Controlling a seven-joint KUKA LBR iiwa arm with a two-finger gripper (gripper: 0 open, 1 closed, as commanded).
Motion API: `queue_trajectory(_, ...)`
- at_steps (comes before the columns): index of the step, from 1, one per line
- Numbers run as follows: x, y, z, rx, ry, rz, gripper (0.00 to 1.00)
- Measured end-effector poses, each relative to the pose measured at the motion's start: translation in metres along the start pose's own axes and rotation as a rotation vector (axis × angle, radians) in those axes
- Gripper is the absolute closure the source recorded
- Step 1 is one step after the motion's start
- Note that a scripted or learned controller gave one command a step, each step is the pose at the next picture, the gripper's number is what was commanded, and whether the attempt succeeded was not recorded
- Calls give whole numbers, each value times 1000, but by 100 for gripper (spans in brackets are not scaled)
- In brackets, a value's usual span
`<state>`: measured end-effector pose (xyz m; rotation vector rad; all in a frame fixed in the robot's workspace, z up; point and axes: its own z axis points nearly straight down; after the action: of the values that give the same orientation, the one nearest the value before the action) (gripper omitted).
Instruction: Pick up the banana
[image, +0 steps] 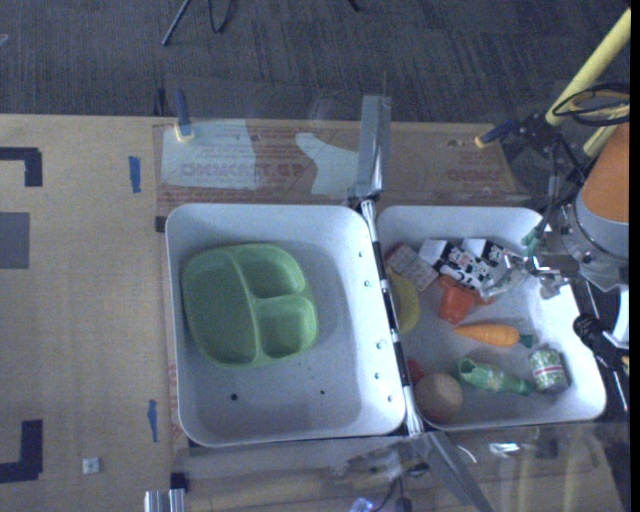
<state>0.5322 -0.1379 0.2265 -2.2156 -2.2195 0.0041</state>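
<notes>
Here, banana (404, 302) | long axis top-to-bottom of frame, along right bin's (590, 400) left wall | gripper (520, 262) state: cannot tell.

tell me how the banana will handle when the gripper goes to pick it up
The banana looks stiff and smooth, so it may slip between narrow fingers. It lies tight against the right bin's left wall, so a finger probably has little room there. Being curved, it could pivot if pinched off-centre.
</notes>
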Motion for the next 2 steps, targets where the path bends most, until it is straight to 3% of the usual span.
queue_trajectory(1,23,-20,112,2,1,385,0)
queue_trajectory(2,-34,14,67,-2,-1,440,0)
